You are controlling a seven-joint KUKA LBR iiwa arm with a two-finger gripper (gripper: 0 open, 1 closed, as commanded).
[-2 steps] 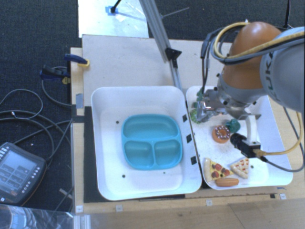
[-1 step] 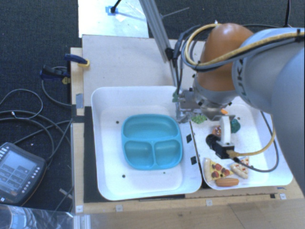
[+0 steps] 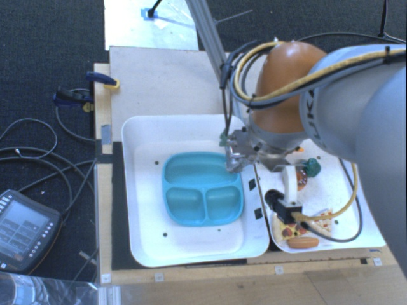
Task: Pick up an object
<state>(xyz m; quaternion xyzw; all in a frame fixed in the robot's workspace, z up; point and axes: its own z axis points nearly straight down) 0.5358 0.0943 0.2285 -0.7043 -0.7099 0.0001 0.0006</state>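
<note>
A blue divided plate (image 3: 203,196) lies in the left white bin (image 3: 146,234). My gripper (image 3: 233,156) hangs over the plate's far right rim, close to the wall between the two bins. The arm's grey body and orange band cover much of the right bin (image 3: 369,234). In that bin I see a small green toy (image 3: 312,166), a brown-red piece (image 3: 301,179) beside it, a hot dog toy (image 3: 303,241) and a pizza slice toy (image 3: 322,222) near the front. I see nothing between the fingers.
The bench's bare board (image 3: 165,81) stretches behind the bins. A blue clamp with a yellow tip (image 3: 102,80) grips the bench's left edge. Cables and a handheld pendant (image 3: 22,227) lie on the dark floor at the left.
</note>
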